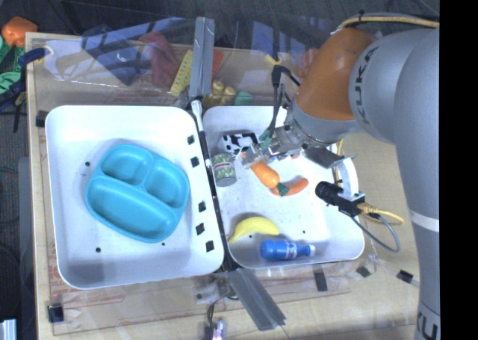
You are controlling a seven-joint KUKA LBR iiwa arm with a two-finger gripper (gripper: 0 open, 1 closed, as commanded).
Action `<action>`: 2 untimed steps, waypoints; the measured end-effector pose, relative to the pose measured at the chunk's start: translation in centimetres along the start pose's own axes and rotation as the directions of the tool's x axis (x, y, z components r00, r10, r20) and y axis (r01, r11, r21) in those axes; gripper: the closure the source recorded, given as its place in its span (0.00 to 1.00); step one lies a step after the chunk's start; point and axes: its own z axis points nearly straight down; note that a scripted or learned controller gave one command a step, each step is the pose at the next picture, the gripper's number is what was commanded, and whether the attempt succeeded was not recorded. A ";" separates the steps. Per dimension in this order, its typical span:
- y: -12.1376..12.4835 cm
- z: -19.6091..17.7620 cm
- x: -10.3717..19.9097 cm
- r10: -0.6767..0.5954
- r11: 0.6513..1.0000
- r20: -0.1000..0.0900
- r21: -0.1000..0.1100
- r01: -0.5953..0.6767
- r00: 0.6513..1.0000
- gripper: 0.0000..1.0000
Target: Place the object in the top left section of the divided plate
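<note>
Camera view from above has the grey arm point(388, 92) reaching in from the right, its orange band just above the wrist, with the pincer point(263, 153) low over the right bin point(340, 235). How wide it stands I cannot tell — the wrist hardware hides the tips. It hangs just above the leafy end of a toy carrot point(264, 175), beside a black-and-white cow figure point(239, 142); whether it touches either is unclear.

That right bin also holds a small can point(222, 169) with a greenish label near the divider, an orange-red sausage-like piece point(293, 187) touching the carrot's tip, a yellow banana point(252, 228) and a blue bottle point(286, 249) lying on its side by the front wall. The bottle's label is too small to read.

The left bin point(67, 241) holds the blue divided plate point(138, 190) — three sections, nothing in any of them, its top left section well apart from the pincer.

Part of the lettering "KUKA" shows on the arm.
</note>
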 end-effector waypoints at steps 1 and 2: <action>2.7 0.5 7.8 -0.051 0.999 -0.002 0.002 0.051 0.999 1.00; 4.3 -0.9 19.4 -0.124 0.992 -0.001 0.002 0.124 0.992 1.00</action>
